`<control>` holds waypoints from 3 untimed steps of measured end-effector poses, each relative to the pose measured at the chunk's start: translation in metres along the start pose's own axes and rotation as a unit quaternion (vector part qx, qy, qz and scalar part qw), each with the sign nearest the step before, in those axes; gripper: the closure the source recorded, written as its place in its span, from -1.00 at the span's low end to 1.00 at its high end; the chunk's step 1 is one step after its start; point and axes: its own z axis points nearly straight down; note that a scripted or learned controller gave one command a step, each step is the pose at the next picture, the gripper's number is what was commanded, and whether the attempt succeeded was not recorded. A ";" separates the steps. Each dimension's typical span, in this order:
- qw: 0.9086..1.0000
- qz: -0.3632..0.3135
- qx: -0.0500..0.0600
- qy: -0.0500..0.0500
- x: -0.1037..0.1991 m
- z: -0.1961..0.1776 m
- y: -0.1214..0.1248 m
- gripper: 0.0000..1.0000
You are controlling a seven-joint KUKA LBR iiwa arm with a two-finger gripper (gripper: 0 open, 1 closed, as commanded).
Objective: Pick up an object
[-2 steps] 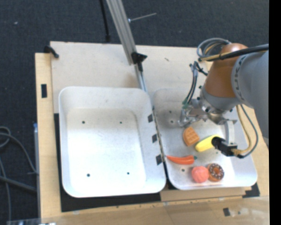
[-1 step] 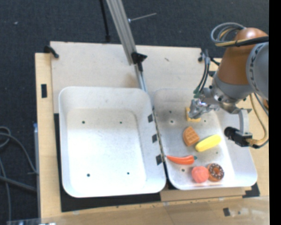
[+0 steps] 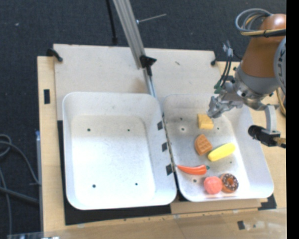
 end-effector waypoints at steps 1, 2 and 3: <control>1.000 -0.002 0.003 0.001 0.058 0.008 0.003 1.00; 1.000 -0.003 0.004 0.002 0.117 0.013 0.002 1.00; 1.000 -0.003 0.003 0.002 0.178 0.001 0.003 1.00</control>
